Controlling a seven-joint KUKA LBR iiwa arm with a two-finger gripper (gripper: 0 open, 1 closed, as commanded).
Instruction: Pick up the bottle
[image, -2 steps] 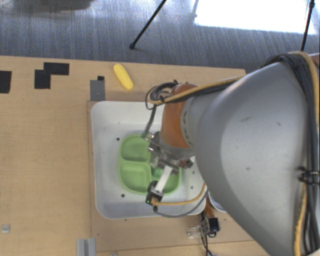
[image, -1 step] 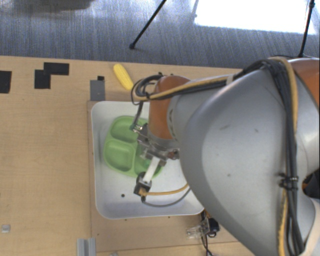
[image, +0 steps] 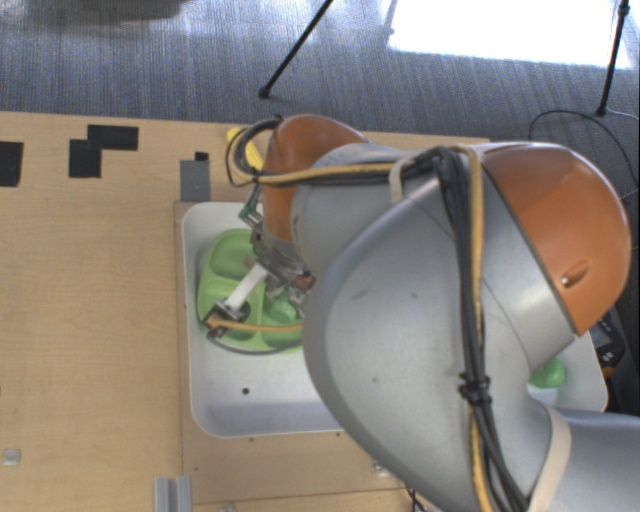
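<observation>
Reaching Into the Left Bin

Hovering low, my claw (image: 262, 290) sits over a green thing (image: 222, 275) in the left bin (image: 215, 400); whether that is the bottle, I cannot tell. It looks glossy, lime-coloured, rounded. I read no label or writing. My claw's state I cannot tell either.

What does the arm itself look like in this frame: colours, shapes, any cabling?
The arm has smooth, rounded grey shells with glossy orange caps at the joints. A bundle of black and yellowish cables runs along its outside, tied on in places, and loops near the wrist. The gripper is a small metallic assembly, with a pale part and a thin yellowish cable beside it.
</observation>
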